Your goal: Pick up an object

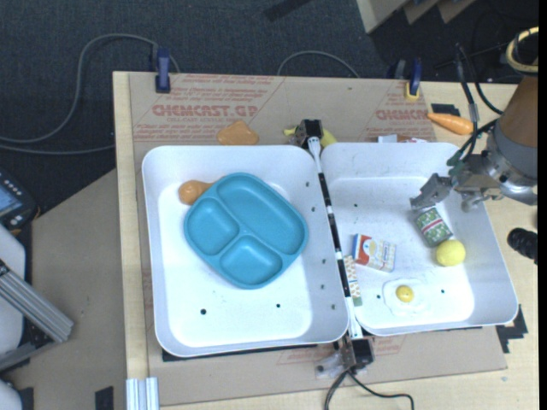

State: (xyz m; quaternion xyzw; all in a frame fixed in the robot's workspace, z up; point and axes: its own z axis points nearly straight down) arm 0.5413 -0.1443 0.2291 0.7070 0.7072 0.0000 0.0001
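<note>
Right now the gripper point(438, 193) hangs over the far part of the right bin point(487, 301), reaching in from the right, and whether it is apart or together I cannot tell from this slant. The likeliest target, a small green can point(433, 225), lies just on the near side of the gripper, almost under it, tipped on its side with its long axis running from far-left to near-right. A yellow lemon point(450, 253) sits just beside the can on its near-right end, close enough to get in the way. A small carton point(373, 252) lies to the left and a fried egg toy point(405, 295) nearer still. I judge the coming move needs a short drop toward the near side, closing across the can's narrow width.
</note>
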